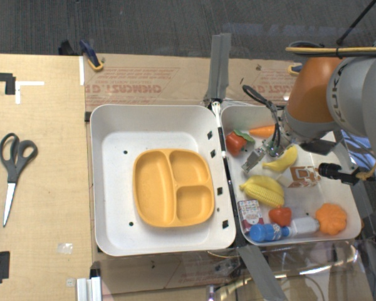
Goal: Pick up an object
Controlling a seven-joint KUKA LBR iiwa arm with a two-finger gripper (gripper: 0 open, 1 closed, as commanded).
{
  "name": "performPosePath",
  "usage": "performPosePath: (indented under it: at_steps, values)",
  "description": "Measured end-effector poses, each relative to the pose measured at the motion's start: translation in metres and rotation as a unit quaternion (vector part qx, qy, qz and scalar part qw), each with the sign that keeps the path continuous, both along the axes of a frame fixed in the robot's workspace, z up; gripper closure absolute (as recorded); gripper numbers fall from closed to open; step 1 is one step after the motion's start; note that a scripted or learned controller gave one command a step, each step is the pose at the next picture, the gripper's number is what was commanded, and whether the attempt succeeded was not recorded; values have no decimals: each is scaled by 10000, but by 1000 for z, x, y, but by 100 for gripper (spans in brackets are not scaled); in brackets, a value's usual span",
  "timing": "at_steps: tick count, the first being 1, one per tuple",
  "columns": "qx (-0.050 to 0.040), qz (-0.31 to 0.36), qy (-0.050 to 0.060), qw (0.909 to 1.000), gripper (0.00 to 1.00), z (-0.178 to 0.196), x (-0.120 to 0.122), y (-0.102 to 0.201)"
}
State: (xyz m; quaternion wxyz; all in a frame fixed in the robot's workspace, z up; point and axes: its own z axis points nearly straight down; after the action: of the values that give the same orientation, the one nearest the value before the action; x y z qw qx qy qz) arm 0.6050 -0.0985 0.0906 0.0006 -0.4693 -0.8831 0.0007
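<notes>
two white bins (106,168), one yellow plate (173,187), one scissors (14,168).

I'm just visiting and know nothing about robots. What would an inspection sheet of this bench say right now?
Surface: wooden bench bearing two white bins, left bin and right bin.
Job's things: right bin holds banana, corn cob, carrot, red pepper, orange pumpkin, blue-capped bottle.
Clutter: yellow divided plate in left bin; scissors on bench.
Grippers: gripper low over right bin, beside banana.
Cables: black cable near wrist.
Surroundings: cardboard sheet behind bins.
</notes>
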Motion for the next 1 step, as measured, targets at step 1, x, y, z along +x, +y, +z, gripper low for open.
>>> performPosePath:
  at_steps: [1]
  values:
    - [20,-664,136,9977,0,1,46,-9]
